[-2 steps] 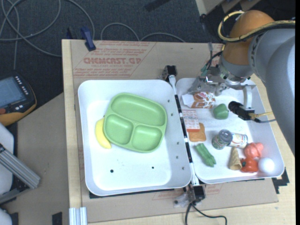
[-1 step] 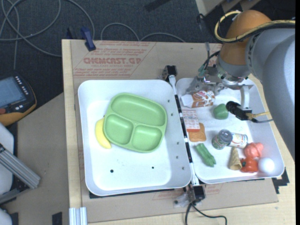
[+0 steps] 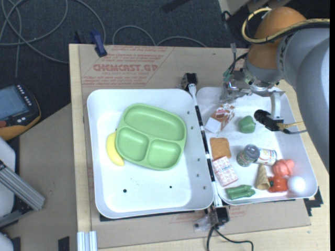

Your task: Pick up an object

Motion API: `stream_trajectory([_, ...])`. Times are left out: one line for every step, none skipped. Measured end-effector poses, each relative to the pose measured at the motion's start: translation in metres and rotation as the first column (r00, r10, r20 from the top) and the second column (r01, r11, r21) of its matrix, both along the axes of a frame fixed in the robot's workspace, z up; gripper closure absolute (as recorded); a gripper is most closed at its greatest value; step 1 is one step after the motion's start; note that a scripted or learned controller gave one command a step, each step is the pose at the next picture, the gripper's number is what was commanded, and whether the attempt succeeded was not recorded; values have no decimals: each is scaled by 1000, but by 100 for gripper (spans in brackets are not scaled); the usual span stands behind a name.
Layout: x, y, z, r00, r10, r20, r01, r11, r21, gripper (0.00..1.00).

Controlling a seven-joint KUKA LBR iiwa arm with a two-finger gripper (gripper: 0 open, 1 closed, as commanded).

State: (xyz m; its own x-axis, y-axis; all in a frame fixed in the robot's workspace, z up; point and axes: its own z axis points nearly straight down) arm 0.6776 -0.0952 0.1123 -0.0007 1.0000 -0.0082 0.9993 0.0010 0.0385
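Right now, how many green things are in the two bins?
3. A green divided plate in the left bin; a small round green piece in the upper part of the right bin; a long green piece at its near edge. The arm may hide others.

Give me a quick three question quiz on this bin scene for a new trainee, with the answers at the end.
1. True or false: the green divided plate lies in the left bin.
2. Which thing touches the plate's left edge: A) banana B) spice jar C) white ball?
3. Fill in: the gripper is above the ____ bin's far end.

Key: 1 true; 2 A; 3 right.
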Motion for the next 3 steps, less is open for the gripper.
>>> stream_trajectory([-1, 0, -2, 1000, 0, -5, 0, 1000, 0, 0])
stream_trajectory([-107, -58, -26, 999, -2, -35, 2, 1000, 6, 0])
stream_trajectory([-137, -13, -28, 999, 0, -40, 0, 1000, 10, 0])
